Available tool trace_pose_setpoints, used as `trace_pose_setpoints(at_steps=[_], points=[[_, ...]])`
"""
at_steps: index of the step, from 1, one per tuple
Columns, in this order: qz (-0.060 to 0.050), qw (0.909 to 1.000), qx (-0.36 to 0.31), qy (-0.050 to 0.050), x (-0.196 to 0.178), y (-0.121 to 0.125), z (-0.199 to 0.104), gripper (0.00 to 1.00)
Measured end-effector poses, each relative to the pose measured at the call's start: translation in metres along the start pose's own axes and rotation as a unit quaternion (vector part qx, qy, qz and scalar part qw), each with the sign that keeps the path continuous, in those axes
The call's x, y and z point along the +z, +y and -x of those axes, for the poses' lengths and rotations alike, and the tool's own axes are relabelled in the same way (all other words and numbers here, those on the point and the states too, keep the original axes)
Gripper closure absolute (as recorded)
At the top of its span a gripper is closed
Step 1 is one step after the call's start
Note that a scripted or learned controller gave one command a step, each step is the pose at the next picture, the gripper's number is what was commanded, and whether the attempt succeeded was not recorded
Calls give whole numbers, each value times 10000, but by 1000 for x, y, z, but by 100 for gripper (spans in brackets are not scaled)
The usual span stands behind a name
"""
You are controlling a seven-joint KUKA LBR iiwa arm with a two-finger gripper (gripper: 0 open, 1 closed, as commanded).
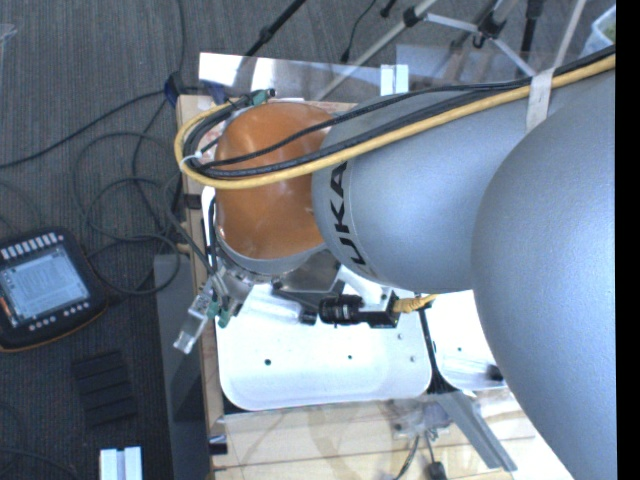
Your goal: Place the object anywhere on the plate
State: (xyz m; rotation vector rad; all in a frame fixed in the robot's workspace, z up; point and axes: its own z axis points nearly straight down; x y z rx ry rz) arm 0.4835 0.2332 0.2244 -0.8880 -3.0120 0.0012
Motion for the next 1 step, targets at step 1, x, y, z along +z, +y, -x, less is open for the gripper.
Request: trace_pose_setpoints(at_steps=[1], points=[[-6,9989,-460,-2,27,-19,40,0]])
